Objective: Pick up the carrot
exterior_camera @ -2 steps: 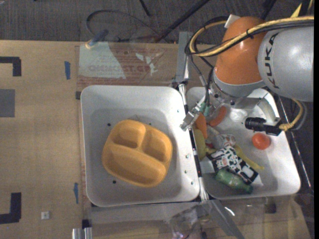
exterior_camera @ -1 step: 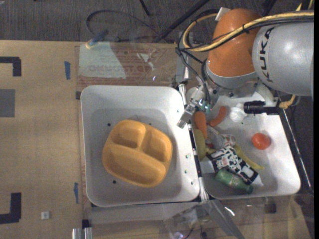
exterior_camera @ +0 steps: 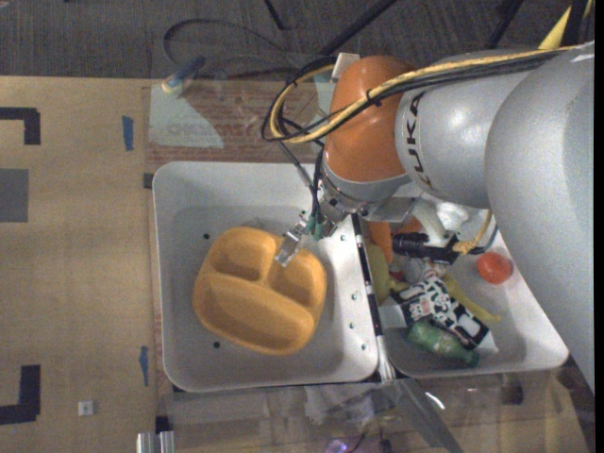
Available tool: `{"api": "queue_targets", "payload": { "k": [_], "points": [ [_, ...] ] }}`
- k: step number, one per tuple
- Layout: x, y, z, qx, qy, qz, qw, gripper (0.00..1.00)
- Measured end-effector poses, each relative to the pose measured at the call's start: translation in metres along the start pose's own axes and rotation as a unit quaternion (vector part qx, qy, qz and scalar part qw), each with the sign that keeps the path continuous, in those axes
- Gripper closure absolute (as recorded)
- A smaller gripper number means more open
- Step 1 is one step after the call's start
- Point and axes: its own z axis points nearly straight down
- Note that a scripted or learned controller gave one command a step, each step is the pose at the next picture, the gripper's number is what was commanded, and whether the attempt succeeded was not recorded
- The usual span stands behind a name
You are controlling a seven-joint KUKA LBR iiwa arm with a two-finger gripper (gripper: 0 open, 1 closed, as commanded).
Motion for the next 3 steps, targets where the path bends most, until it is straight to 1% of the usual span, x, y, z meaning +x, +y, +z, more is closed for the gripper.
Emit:
{"api": "queue_targets", "payload": {
  "k": [1,2,3],
  "points": [
    [0.000,0.000,0.000,0.000,0.000,0.000,1.0000,0.00],
    [-0.014,0.009,0.030,-0.004,-0.001,0.036,0.9993,0.00],
    [0.002,0.028,0.034,-0.009,0.000,0.326,0.9454,0.00]
  ]
}}
